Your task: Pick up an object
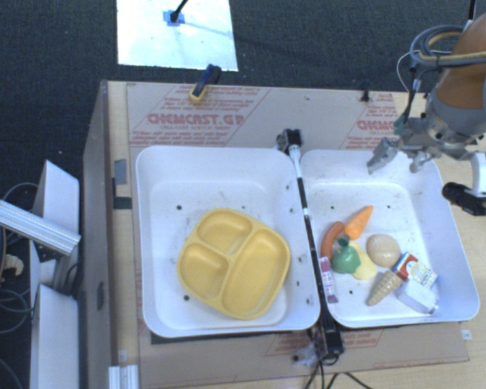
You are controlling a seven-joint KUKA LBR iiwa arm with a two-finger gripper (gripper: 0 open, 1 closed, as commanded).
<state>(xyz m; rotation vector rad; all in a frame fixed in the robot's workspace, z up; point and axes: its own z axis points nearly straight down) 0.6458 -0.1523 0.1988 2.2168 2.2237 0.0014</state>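
Arm is seen at the upper right, grey with an orange band, above the far right corner of the right bin point(437, 186). Gripper point(400, 154) is hung over the bin's far rim — two fingers are spread apart, nothing is held between them.

Objects are clustered in the near half of the right bin, well apart from the gripper:
- orange carrot point(357, 221), tilted, touching a red-orange piece point(332, 237) beside the divider
- green pepper-like toy point(346, 258) just below the carrot, against a pale yellow piece point(364, 268)
- beige egg-shaped object point(382, 250) to the right of the green one
- cone-shaped object point(381, 287) near the front, tip pointed toward the front rim
- small red-and-white carton point(414, 269) beside the egg, with a white block point(417, 297) just in front of it

Left bin point(158, 217) is occupied by a yellow three-compartment plate point(233, 262), laid flat toward the near right corner.

A black rod point(302, 197) is laid along the seam between the bins.
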